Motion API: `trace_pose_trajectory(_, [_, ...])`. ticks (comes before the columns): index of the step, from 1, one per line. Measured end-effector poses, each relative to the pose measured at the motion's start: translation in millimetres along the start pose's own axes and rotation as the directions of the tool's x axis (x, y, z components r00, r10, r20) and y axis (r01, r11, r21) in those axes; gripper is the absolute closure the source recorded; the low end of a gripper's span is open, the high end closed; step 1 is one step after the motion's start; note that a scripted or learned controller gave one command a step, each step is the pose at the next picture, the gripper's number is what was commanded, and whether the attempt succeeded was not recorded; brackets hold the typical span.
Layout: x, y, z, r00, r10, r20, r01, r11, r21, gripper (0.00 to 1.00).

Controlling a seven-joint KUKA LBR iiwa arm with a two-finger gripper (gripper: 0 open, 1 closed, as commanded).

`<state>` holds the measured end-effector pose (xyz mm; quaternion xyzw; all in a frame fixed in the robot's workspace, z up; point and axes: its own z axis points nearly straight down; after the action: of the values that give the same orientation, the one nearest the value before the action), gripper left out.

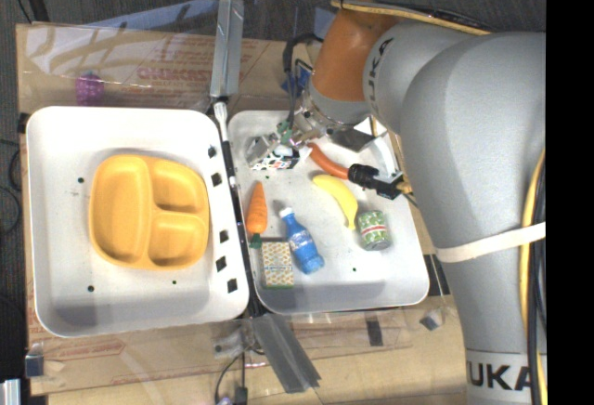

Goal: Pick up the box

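Observation:
The box (277,264) is small and flat with a tan and green pattern. It lies near the front left corner of the right bin (399,287), between the bin wall and a blue bottle (302,242). My gripper (271,147) is down at the back left of that bin, well behind the box and apart from it. Right under the gripper lies a small black-and-white spotted object (275,162). The grey arm with its orange band (348,55) hides the bin's back right part.
An orange carrot (256,208) lies along the right bin's left wall, just behind the box. A banana (338,196), a green can (373,229) and an orange-handled tool (348,169) lie to the right. The left bin (56,292) holds a yellow divided tray (148,208).

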<state>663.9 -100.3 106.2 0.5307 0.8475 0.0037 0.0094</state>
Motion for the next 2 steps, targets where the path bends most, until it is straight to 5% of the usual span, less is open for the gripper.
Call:
trace_pose_trajectory(1, [2.3,4.4,-14.0,1.000,-0.008,-0.001,0.008,1.000,-0.007,1.00])
trace_pose_trajectory(2, [73.3,-58.2,-87.5,0.939,0.343,-0.007,-0.343,0.939,0.024,1.00])
